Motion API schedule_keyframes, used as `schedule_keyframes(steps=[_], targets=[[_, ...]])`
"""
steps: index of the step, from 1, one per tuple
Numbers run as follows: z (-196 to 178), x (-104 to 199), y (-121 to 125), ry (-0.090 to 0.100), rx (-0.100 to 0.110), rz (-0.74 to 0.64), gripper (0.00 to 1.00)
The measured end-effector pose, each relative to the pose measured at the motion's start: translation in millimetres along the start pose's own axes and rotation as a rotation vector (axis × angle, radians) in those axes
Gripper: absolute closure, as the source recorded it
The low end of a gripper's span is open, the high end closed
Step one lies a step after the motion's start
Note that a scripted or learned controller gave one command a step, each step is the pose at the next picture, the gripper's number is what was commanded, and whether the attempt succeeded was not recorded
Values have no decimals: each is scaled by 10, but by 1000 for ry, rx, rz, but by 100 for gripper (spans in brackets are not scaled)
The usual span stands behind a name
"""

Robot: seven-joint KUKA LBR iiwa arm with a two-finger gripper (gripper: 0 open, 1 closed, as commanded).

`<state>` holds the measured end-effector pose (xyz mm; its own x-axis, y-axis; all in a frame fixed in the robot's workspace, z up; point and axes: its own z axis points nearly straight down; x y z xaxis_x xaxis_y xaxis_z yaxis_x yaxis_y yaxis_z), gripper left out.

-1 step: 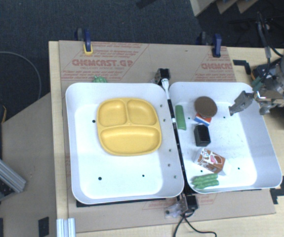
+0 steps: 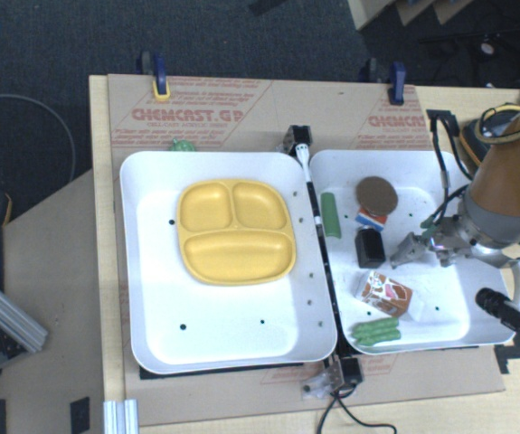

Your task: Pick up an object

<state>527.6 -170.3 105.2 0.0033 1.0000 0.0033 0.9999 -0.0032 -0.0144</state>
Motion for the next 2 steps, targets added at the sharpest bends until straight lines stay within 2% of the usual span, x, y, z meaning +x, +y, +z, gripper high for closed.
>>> schedule_keyframes(steps=[1,2], targets=[[233,122,-515,0,-7,-1,0],[110,114,-480,-4,-17,-1,100]])
